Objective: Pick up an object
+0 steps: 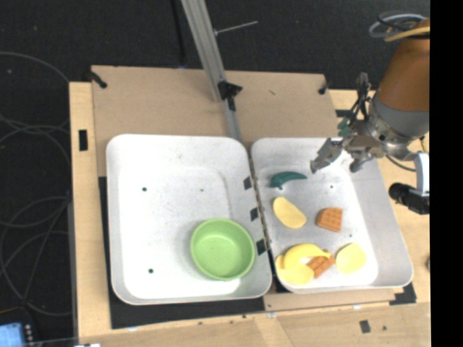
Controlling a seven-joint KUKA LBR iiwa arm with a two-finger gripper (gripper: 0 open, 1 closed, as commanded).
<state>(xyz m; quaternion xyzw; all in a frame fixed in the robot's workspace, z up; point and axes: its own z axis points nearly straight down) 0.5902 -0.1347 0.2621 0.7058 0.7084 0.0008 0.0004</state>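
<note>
We see the grey arm with its orange band reaching in from three o'clock, its two-finger gripper (338, 159) hanging over the upper part of the right-hand shallow white bin (383, 215), with the fingers spread apart and nothing between them. Just below and toward nine o'clock of the fingertips lies a small curved teal plastic piece (287, 178), the nearest candidate; it looks light and stiff, and we would take it across its narrow middle. Further toward six o'clock sit a pale yellow oval slice (289, 212) and a ridged orange waffle-like wedge (330, 219), well apart from each other, and near the bin's lower edge a cluster of yellow rounded pieces (302, 263) touching a small orange chunk (319, 266), beside a yellow disc (351, 258). These seem to be light toy foods, probably smooth and a little slippery, though the view is too coarse to be sure; the flat slices offer little to pinch except at their edges. In the left-hand white bin (145, 165) a round green plastic bowl (223, 248) rests at five o'clock, best gripped by its rim
</note>
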